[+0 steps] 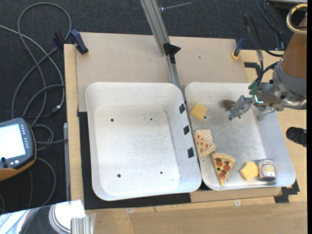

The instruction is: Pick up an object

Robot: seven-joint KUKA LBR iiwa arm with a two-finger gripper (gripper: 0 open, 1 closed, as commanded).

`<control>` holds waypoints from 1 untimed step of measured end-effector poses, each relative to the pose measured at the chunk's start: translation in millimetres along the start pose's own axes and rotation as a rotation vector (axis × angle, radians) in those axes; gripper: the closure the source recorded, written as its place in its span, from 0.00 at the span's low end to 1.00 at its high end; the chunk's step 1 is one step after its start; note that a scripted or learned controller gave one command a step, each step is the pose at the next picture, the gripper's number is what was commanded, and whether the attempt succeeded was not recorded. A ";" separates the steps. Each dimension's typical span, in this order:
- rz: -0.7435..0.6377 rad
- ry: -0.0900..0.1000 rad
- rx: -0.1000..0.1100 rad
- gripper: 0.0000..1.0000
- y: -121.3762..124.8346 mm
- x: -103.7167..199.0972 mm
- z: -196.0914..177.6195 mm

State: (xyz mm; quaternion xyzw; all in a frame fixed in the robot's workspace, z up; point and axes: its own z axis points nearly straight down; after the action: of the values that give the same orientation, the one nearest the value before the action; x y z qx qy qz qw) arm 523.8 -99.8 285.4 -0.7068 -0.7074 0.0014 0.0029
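1. Grey metal two-finger gripper (245, 107) hangs above the upper part of the right-hand shallow white bin (273, 130), with nothing between its fingers; whether they stand apart or together cannot be told from this slanted view
2. Candidate things for the pick all lie in that right bin: a pale yellow cheese-like block (198, 111) near the bin's upper left, a waffle-patterned wedge with red dots (204, 141) below it, an orange toy pizza slice with red rounds (223, 166) lower still, a second yellow wedge (249, 170) and a small tin can with a red label (266, 169) at the bottom edge
3. Likely failure: the gripper is near no object, so a straight descent probably closes on bare bin floor
4. Flat pieces such as the pizza slice and the waffle wedge lie low, so the fingers may skid over them
5. Waffle wedge and pizza slice sit close together, and the second wedge is just beside the can; a grasp there could nudge the neighbour or catch two things
6. Around: the left-hand white bin (97, 130), a silver metal post (156, 23) rising between the bins, blue clamps (78, 42) at the bench corners, black cables and a handheld pendant (14, 147) on the dark floor
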 end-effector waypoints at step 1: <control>0.001 -0.001 -0.005 0.00 0.6 -0.1 -1.7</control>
State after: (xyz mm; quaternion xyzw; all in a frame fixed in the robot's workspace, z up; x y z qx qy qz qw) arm 524.4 -99.9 287.1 -0.7070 -0.7072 0.0000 0.0010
